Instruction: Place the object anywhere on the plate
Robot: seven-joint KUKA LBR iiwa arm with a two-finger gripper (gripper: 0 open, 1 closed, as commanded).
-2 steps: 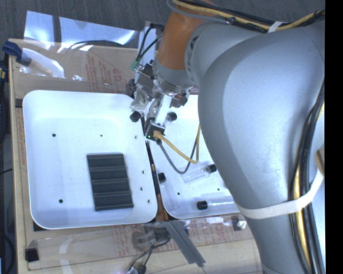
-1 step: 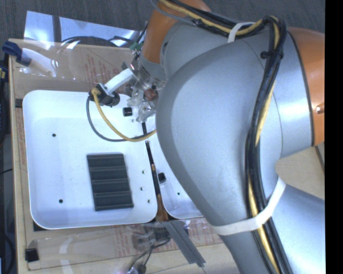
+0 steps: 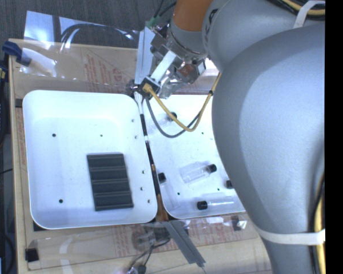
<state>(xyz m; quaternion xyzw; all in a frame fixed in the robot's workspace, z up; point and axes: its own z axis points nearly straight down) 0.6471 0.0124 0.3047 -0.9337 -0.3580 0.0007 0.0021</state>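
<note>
Two shallow white bins are seen side by side on the bench. In the left bin (image 3: 46,153), a dark ribbed plate (image 3: 110,181) lies flat in the near half, just beside that bin's right wall and square to it. Nothing is seen resting on the plate.

Above the far end of the seam between the bins, the gripper (image 3: 163,84) is held at a slant, pointing down and to the left toward the far corner of the left bin. Whether it is spread or pressed together cannot be told, since it is crowded by its own fittings, and nothing is seen pinched in it.

In the right bin (image 3: 183,147), a small black piece (image 3: 162,177), perhaps a loose cap, lies close to the left wall. Further right, a clear vial (image 3: 195,172) with a black cap is laid on its side near the middle of the bin. A second clear vial (image 3: 217,202), also black-capped and on its side, lies nearer the front wall. Both vials are well apart from the plate, in the other bin.

The right side of that bin is covered by the grey arm (image 3: 274,124), with its orange band (image 3: 194,4) at the top.
</note>
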